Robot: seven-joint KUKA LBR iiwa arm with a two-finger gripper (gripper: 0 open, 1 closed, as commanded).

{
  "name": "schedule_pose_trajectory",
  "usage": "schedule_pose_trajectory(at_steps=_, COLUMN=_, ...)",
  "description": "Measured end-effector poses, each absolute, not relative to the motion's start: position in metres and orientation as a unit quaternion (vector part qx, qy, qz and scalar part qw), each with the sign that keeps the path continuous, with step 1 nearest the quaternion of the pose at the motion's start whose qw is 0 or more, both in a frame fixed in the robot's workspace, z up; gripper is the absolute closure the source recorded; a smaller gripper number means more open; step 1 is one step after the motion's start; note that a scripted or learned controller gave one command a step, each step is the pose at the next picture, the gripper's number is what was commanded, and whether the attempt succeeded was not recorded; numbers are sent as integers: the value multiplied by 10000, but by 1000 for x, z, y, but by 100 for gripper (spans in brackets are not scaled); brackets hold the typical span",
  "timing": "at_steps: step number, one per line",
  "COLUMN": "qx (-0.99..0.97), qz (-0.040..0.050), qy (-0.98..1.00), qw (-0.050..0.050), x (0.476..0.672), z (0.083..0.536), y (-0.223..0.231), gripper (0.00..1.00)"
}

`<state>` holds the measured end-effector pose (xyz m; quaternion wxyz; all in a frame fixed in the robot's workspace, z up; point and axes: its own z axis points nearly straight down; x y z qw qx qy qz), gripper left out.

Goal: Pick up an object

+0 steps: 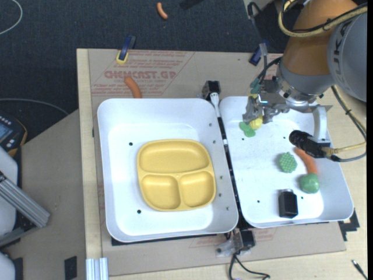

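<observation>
bins [116,156]: white plastic, smooth, slight sheen | tray [175,174]: yellow plastic, smooth, matt | bench [87,86]: bare wood board, matt | floor [58,16]: dark carpet, rough | arm band [317,28]: orange, glossy | ball [287,162]: green, knobbly

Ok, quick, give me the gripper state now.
Gripper: low over the right bin, at a small yellow-green object; grip cannot be told.

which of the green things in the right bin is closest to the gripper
The small green piece at the bin's top left, just under the gripper. The bumpy green ball and smooth green one lie farther off.
</observation>
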<state>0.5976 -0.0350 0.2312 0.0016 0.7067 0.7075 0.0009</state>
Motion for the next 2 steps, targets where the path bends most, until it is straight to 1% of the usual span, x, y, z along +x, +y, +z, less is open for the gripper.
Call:
schedule_pose_trajectory(at_steps=1, qx=7075, qz=-7, qy=7067, qw=-12, x=584, z=233, y=-34, gripper=100)
schedule_pose_trajectory(at_steps=2, qx=7070, qz=5, qy=7072, qw=10, x=595, z=231, y=-31, gripper=100)
